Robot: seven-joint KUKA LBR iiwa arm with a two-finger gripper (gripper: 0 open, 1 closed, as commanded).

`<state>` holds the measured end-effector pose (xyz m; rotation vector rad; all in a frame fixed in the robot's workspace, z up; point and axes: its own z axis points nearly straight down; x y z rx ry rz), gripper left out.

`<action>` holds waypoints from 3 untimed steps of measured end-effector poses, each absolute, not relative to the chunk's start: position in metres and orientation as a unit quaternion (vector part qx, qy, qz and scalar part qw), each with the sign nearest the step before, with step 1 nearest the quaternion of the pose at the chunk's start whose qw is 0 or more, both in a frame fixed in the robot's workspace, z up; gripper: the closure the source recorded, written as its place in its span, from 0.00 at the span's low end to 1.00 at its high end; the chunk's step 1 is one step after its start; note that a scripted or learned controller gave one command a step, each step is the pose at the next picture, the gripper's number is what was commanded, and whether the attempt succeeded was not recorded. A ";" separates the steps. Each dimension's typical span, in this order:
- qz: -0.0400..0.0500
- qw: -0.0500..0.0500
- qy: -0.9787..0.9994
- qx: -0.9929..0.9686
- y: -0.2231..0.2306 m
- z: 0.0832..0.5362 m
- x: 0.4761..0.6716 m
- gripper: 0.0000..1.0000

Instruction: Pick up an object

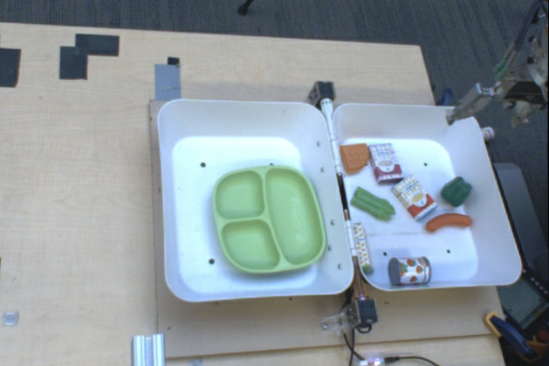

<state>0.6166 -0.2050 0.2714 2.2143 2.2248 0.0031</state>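
Hand (525, 86): we see it at the right edge, outside the right bin (497, 210); we cannot tell its state.
Right bin: we count a green pepper (455, 191), sausage (448, 222), can (409, 271), two cartons.
Left bin (184, 184): we see a green divided plate (269, 219).

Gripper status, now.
Gripper: cannot be told; it sits at the view's right edge, beyond the right bin, with nothing visibly held.

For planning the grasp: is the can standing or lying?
Lying: the can shows its side label and grey end, in the right bin.
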 end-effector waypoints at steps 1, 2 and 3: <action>0.000 0.001 0.708 0.706 -0.206 0.176 0.551 0.00; 0.001 0.002 0.708 0.707 -0.173 0.085 0.519 0.00; 0.003 0.005 0.708 0.706 -0.172 0.097 0.521 1.00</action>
